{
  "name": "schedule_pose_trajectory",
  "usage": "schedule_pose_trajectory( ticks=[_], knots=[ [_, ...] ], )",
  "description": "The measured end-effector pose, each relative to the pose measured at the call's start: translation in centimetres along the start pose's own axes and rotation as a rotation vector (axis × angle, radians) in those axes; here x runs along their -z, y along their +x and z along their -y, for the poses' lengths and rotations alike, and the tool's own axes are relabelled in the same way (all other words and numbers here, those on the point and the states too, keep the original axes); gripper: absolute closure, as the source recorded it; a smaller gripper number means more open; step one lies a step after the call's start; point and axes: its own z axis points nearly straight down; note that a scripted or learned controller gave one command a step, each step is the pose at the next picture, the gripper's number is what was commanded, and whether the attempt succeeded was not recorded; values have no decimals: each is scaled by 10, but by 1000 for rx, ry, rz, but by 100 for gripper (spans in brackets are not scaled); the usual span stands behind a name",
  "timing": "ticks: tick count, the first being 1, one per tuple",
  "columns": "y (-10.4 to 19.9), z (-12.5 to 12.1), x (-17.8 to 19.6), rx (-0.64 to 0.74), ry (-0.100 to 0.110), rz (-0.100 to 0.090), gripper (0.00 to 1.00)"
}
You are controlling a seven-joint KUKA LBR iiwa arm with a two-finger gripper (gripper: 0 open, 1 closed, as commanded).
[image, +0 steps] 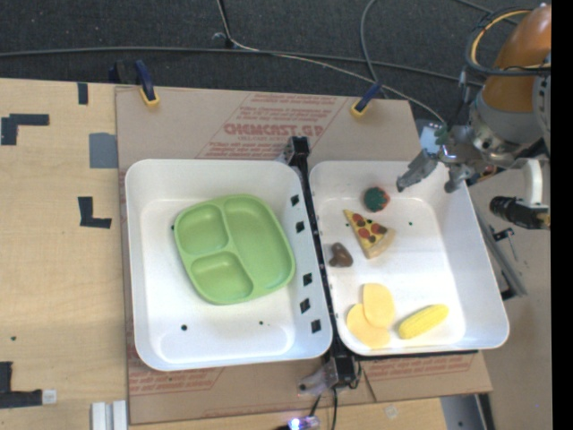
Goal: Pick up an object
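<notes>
The right bin (466, 240) holds several toy foods. A pizza slice (370, 232) lies near its middle, and a small round green and red piece (375, 198) sits just above it. A brown lump (340, 256) rests by the bin's left wall. Two pale yellow rounds (372, 315) and a yellow corn cob (422, 321) lie at the front. My gripper (433, 176) hangs open above the bin's back right corner, its two dark fingers spread and nothing between them. It is to the right of the green and red piece and apart from it.
The left bin (148, 240) holds a green divided plate (233, 247). A black divider (304, 240) runs between the bins. Cables (269, 52) cross the dark surface behind. Two clamps (148, 92) pin the cardboard at the back.
</notes>
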Motion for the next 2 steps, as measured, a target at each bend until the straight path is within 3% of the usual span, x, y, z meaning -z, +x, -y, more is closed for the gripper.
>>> schedule_pose_trajectory(
  ticks=[1, 2],
  knots=[
    [1, -3, 9, 3, -14, 3, 0],
    [-7, -1, -38, 3, -10, 3, 0]
  ],
)
